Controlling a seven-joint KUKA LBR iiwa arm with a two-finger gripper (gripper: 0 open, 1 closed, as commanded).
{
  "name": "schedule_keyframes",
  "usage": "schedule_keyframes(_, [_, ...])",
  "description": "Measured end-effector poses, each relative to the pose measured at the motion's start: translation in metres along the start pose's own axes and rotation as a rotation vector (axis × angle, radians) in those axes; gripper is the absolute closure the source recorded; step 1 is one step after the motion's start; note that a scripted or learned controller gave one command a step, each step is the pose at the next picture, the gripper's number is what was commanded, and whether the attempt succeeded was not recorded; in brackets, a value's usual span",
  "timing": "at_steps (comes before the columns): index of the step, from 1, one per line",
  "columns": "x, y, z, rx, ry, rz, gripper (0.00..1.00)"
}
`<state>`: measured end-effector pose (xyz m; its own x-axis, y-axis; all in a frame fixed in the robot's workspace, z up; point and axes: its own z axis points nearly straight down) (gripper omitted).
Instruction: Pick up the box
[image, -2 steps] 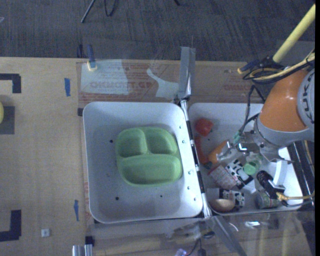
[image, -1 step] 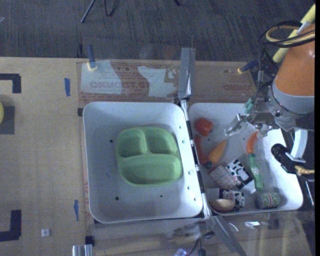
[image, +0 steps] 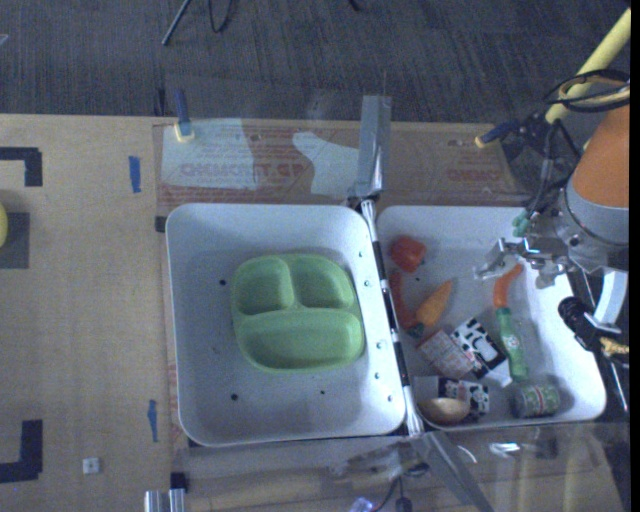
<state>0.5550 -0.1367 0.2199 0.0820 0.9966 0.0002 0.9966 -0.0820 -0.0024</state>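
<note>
The gripper (image: 522, 258) hangs over the right bin (image: 590, 395), whether spread or closed I cannot tell, apart from the cow-patterned box (image: 478, 345).

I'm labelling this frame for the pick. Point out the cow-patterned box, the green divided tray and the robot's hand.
cow-patterned box (image: 478, 345): camera view, on its black-and-white top face.
green divided tray (image: 297, 311): camera view, on the ridge between its compartments.
hand (image: 520, 256): camera view, on its metal front, above the right bin.

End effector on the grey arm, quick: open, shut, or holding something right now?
End effector: cannot be told; it hangs over the right white bin, with nothing visibly held. The black-and-white patterned box lies in that bin.
</note>
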Motion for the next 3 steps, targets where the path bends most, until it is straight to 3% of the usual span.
schedule_keyframes(1, [-0.005,-0.072,0.102,-0.015,-0.001,0.242,0.0])
schedule_keyframes(2, [0.006,-0.076,0.077,-0.002,-0.001,0.268,0.0])
schedule_keyframes(3, [-0.005,-0.014,0.126,-0.02,0.001,0.338,0.0])
